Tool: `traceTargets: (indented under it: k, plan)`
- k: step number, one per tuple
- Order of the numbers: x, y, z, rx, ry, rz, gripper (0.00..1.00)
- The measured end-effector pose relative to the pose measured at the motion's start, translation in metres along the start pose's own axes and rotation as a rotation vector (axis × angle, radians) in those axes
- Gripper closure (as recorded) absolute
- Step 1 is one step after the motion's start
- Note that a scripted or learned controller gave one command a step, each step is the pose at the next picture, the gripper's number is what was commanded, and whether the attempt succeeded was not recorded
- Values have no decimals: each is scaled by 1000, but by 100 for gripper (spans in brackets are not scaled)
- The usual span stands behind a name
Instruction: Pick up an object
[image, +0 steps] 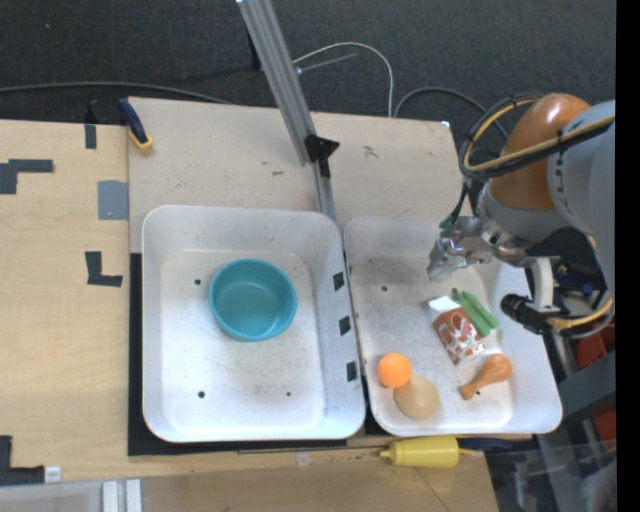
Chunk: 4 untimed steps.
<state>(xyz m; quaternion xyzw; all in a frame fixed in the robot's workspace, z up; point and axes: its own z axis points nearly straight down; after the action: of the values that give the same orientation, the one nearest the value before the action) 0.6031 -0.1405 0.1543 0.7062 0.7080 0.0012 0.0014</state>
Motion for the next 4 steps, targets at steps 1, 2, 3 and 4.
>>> traceTargets:
  k: [1,2,3,4]
  plan:
    - [-5,7,-61,-2,-1,1,100]
    - [-5,8,-95,1,-1,0,100]
    - [46,23,-96,4,1,-4,100]
    - [92,34,-86,5,1,-3,100]
